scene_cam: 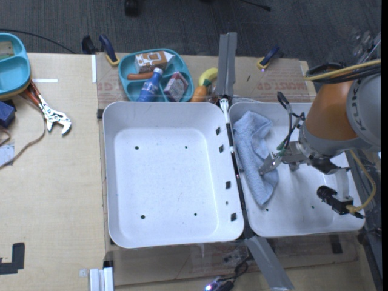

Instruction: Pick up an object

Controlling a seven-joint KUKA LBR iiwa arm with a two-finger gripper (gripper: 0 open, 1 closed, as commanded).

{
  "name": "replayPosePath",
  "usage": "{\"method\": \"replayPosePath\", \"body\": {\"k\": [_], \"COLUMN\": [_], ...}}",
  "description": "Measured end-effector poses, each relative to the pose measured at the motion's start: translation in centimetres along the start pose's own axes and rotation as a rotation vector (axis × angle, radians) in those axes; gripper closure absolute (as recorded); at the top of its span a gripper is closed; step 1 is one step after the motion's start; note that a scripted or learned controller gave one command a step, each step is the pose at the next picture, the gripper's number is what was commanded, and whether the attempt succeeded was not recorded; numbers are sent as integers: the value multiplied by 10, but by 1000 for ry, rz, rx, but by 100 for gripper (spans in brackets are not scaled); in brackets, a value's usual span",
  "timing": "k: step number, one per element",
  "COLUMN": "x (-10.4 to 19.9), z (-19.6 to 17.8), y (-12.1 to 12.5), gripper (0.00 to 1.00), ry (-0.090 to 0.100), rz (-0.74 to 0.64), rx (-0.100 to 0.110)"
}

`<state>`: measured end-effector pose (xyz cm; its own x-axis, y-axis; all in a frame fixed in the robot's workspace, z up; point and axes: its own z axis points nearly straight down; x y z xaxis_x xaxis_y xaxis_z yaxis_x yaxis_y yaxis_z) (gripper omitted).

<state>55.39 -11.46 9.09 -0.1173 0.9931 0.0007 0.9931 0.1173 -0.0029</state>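
Place: a robotics lab or test workshop
Arm: a grey industrial arm (348,117) with an orange band, cables running along it, reaches in over the right bin
Work surface: a plywood tabletop (51,193) bearing two shallow white bins (109,180) side by side, split by a metal rail (227,62)
Fixings: clamps (109,50) grip the tabletop's far edge
Tools: an adjustable wrench (54,117) lies on the left
Props: a teal divided tray (127,77) of toy food and small packets
Floor: dark carpet (73,11) with office chair casters (130,6) at the top
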Motion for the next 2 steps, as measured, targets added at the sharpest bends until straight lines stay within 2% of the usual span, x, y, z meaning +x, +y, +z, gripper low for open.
{"method": "replayPosePath", "body": {"k": [1, 2], "x": [-1, -1], "z": [-11, -11], "y": [1, 0], "gripper": [0, 0], "ry": [-1, -2], "rz": [-219, -220], "rx": [-3, -3]}}
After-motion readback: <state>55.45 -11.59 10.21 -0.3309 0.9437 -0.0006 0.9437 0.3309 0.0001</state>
